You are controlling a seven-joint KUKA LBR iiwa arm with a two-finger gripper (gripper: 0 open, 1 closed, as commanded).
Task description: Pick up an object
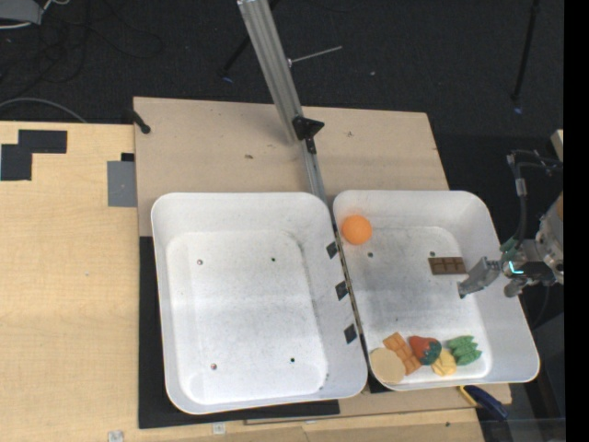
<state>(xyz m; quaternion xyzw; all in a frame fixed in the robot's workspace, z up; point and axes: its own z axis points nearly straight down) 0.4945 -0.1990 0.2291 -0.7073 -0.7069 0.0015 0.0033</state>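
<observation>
**Arm waits at the bin's edge, nothing in its grasp**

The gripper (492, 277) hung over the right rim of the right bin (405, 205), its two fingers apart and bare. A brown block (447, 265) lay just beyond the fingertips, alone on open floor — probably the easiest pick. The orange ball (356, 229) sat well past it, against the divider. Below the fingers, toy pieces (433, 353) crowded the near wall, leaving little room around them. The left bin (175, 212) lay farther still.
</observation>
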